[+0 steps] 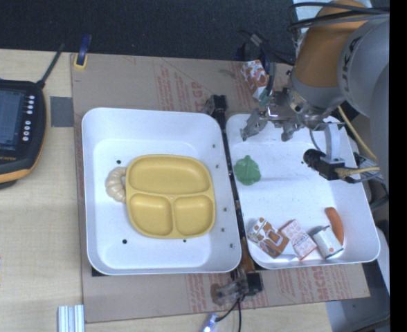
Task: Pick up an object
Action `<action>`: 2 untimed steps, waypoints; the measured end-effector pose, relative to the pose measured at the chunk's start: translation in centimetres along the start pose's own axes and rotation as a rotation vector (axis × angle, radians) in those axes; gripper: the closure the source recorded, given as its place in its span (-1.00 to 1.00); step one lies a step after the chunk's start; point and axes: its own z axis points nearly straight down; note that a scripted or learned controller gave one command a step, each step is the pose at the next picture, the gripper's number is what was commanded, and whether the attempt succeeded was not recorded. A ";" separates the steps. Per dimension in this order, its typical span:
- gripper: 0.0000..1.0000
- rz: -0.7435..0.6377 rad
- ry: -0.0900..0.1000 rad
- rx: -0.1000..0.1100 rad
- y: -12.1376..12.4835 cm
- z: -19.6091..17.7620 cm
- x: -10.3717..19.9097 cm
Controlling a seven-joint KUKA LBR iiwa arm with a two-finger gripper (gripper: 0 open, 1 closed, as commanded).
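My gripper [268, 130] hovers over the far end of the right bin [369, 216]. Its two fingers stand apart and it is open, with nothing between them. A green lumpy object [246, 170] lies just below it by the bin's left wall. At the bin's near end lie two printed snack packets [268, 236] [298, 239], a small silver can [326, 243] and an orange carrot-like piece [335, 223]. The left bin [100, 241] holds a yellow divided plate [170, 194] with a beige ridged item [115, 184] against its left side.
A tablet-like pendant [6, 130] rests on the bench at far left. Another printed packet [255, 75] lies outside the bins behind the gripper. A blue clip [84, 50] sits at the cardboard's far left corner. The grey and orange arm [335, 47] looms over the right bin's far corner.
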 end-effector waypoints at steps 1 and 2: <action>-1.00 0.001 -0.001 0.003 -2.0 7.1 -4.3; -1.00 0.002 0.000 0.003 -3.4 10.1 -3.7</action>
